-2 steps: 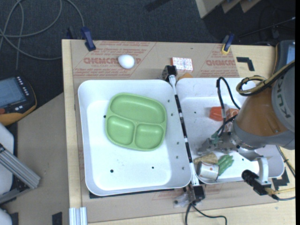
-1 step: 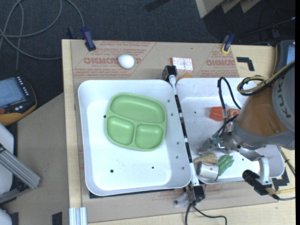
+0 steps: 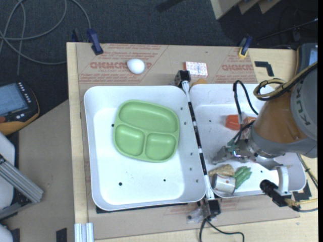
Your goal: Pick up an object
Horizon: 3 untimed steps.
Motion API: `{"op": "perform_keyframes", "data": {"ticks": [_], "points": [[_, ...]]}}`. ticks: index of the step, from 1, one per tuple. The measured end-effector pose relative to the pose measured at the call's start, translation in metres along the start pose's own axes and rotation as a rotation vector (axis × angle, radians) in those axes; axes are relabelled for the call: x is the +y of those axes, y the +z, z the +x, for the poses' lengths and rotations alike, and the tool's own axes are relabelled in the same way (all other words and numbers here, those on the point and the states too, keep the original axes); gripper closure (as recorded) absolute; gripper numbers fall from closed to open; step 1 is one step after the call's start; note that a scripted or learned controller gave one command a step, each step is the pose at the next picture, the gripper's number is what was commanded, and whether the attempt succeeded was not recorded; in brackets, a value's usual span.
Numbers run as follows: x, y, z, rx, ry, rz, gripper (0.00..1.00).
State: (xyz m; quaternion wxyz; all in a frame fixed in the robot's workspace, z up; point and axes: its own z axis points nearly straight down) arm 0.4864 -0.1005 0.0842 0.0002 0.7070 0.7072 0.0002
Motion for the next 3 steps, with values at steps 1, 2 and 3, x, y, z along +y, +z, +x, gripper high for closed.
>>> {"op": "perform_keyframes", "data": {"ticks": [1, 2, 3], "points": [[0.035, 0.0, -0.025, -0.001, 0.0, 0.0, 0.0], [0.092, -0.029, -0.057, 0.0, 0.0, 0.0, 0.0], [0.158, 0.003, -0.069, 0.011, 0.001, 0.024, 0.0]]}}
